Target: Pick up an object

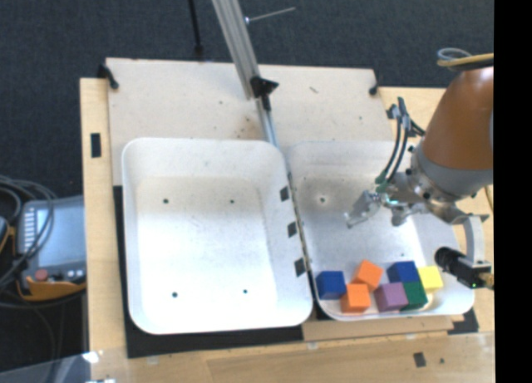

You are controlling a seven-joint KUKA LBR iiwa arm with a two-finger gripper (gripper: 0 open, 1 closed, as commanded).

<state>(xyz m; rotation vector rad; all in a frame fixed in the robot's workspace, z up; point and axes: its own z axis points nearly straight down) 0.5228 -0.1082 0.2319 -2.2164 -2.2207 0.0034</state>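
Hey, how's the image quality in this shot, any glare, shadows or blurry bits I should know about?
In the camera view, lighting is soft and even; the shallow white left bin looks bright but keeps its speckles. A faint grey shadow lies on the shallow white right bin's floor beside the hand, whose metal parts look slightly smeared. The small coloured cubes have soft edges, yet their colours read clearly.

Arm (465, 124) cut off at right edge; green block (416, 295) partly hidden behind neighbours.
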